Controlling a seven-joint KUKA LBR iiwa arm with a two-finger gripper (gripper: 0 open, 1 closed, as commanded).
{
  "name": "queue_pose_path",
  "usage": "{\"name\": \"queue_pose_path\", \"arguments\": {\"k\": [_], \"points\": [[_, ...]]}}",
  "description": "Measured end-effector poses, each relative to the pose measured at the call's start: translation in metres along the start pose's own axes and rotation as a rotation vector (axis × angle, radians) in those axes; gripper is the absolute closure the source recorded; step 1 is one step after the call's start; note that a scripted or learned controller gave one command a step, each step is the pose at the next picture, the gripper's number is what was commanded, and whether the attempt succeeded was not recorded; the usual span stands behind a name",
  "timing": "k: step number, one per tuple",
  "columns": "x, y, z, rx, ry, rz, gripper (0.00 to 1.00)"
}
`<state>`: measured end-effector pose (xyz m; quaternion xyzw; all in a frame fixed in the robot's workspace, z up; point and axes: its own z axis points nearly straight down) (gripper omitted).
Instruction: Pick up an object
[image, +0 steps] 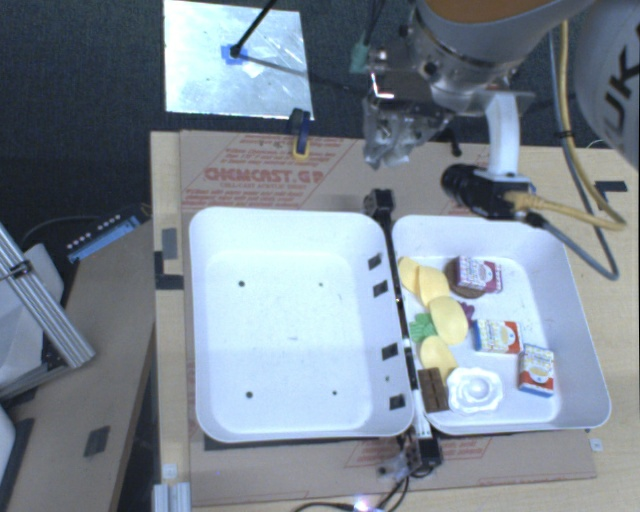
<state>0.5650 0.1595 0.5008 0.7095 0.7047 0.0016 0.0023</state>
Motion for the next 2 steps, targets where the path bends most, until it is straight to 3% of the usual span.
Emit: {"name": "queue_pose_path", "arguments": {"k": [1,2], "points": [[0.058,-0.08,-0.018,0.005,0.004,-0.018,1.0],[0.075,-0.079,-0.026,0.003,0.003,-0.011,1.0]]}}
